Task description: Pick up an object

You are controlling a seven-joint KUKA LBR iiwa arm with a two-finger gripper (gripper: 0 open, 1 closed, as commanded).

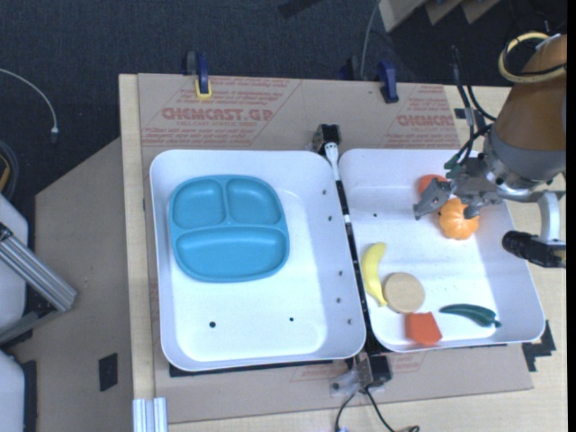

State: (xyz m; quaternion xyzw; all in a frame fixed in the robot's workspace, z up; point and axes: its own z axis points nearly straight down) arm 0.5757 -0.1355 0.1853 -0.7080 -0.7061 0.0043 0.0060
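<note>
Now from the camera view we see the tool (447, 198) over the right bin (513, 318), its fingers apart around an orange fruit (460, 223). Nearer us than that fruit lie a banana (373, 272), a tan disc (403, 291), a red block (423, 328) and a green pepper (470, 313).

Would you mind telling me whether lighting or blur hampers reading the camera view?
In the camera view, light is even and soft; the white bins are bright but not glaring; the banana and blue divided plate look sharp, while the gripper by the orange fruit is slightly blurred.
</note>
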